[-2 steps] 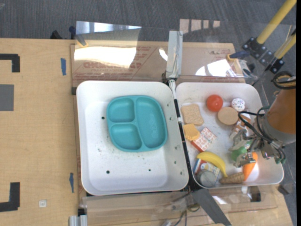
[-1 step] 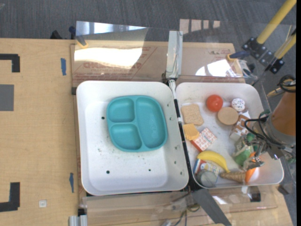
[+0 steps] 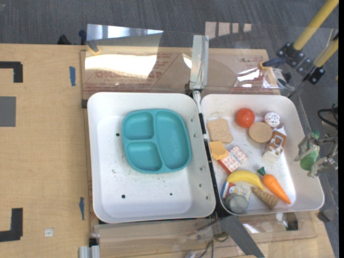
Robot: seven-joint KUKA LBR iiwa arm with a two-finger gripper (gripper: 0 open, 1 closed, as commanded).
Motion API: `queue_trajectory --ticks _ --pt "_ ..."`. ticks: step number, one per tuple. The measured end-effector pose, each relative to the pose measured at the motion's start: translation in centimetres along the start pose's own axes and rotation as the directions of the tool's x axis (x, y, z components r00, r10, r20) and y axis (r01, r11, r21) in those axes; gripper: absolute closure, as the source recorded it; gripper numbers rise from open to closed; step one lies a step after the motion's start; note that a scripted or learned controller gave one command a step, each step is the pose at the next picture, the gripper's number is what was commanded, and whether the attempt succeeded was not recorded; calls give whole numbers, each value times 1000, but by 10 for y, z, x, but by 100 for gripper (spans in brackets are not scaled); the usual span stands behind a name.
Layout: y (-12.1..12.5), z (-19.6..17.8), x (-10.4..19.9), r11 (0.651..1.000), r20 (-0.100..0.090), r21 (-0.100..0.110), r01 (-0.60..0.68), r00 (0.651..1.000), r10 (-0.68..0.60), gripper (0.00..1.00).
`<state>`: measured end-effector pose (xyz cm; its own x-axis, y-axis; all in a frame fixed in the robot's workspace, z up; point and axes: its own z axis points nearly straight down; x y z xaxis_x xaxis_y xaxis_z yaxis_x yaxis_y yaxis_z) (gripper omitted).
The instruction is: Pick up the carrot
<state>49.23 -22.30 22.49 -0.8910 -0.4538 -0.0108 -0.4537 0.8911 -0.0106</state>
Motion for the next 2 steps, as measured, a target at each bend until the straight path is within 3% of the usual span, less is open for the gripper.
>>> queue_trajectory --ticks 1,2 --pt "2 4 1 1000 -5 -8 0 1000 0 0" --pt "3 124 -16 999 4 -14 -33 999 33 0"
